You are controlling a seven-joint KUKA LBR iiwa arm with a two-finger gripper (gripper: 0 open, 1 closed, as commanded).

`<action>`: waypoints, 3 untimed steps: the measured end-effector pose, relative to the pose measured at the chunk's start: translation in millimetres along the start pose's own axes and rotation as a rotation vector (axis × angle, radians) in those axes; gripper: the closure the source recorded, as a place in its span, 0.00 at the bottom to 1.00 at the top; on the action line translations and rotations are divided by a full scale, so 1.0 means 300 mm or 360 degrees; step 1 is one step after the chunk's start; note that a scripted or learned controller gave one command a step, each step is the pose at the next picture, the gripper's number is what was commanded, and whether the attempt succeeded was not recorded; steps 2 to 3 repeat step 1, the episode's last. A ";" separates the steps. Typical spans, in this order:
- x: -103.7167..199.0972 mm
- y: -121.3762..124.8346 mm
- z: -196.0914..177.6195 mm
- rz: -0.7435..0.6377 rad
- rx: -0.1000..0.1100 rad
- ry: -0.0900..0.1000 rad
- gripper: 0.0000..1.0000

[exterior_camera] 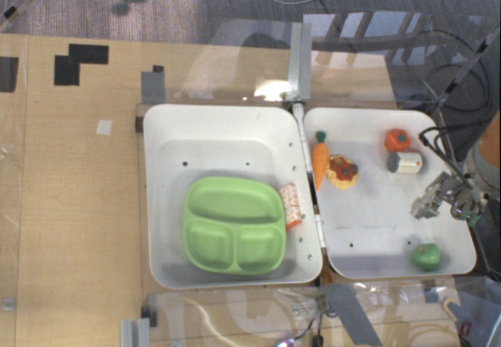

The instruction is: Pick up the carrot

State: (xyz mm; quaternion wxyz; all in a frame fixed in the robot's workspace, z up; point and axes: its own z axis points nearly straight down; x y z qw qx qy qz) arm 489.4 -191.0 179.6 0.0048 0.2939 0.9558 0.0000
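Bins (368, 255) side by side — hand (432, 202) low over the right one's right edge, its grip too blurred to tell. Carrot (319, 163) lies well left of the hand, along that bin's left wall, pizza (343, 171) just beside it.

You see the grey arm (487, 157) cut off by the right edge, just beside the right-hand shallow white bin (368, 255); its claw (438, 200) blurs.

Smooth matt green plastic tray (234, 222)
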 end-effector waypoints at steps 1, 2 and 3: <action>-0.022 -0.042 0.266 -0.0209 0.0001 0.0008 1.00; -0.022 -0.042 0.266 -0.0209 0.0001 0.0008 1.00; -0.022 -0.042 0.266 -0.0209 0.0001 0.0008 1.00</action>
